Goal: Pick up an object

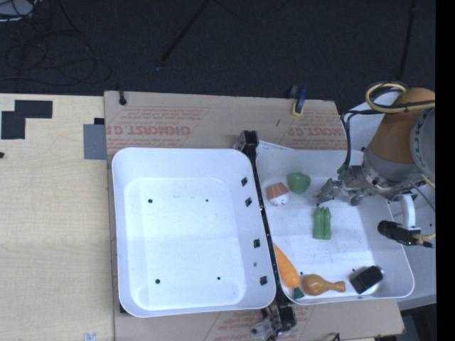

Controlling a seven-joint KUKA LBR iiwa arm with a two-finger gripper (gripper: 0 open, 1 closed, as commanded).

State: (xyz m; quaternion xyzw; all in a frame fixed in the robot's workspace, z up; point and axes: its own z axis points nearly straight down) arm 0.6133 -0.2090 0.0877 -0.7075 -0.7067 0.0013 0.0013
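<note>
My gripper (340,193) hangs over the right bin (398,261), near its back right part, with its fingers open and nothing between them. Just below and left of it lies a green oblong piece (322,223). A green pepper (298,182) and a red-and-white piece (276,193) lie to the gripper's left. Along the bin's near edge lie an orange carrot (286,265), an orange gourd (321,285) and a black block (367,279).
The left bin (128,247) stands beside the right one, parted from it by a black rail (259,212). Both rest on cardboard (178,123). The arm's orange band (398,130) and its cables fill the right side.
</note>
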